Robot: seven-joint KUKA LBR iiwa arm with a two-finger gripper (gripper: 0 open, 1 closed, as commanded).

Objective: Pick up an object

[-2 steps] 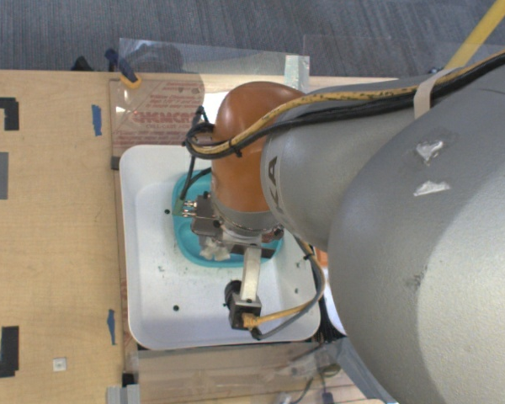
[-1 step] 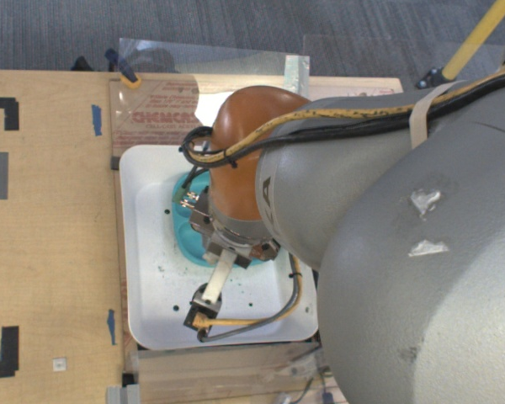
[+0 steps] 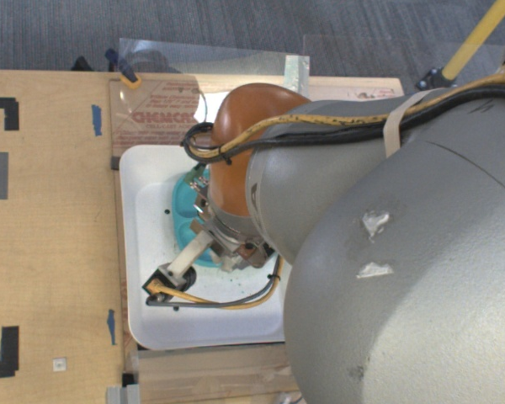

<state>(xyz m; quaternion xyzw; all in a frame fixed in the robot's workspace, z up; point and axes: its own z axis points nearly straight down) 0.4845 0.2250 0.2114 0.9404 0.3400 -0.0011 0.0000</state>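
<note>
A teal plastic object (image 3: pixel 185 213) lies in the white bin (image 3: pixel 143 225), mostly covered by the arm. The grey arm with its orange band (image 3: pixel 244 141) reaches in from the right and hangs low over the bin, directly above the teal object. The gripper's wrist (image 3: pixel 227 247) sits against the teal object's right side. The arm hides whether anything is held.
The bin's left strip and front part (image 3: pixel 202 326) show bare white floor. A clear plastic sheet (image 3: pixel 160 108) lies behind the bin. The wooden bench top (image 3: pixel 50 225) stretches to the left. The arm's large grey body (image 3: pixel 404 251) covers the right half.
</note>
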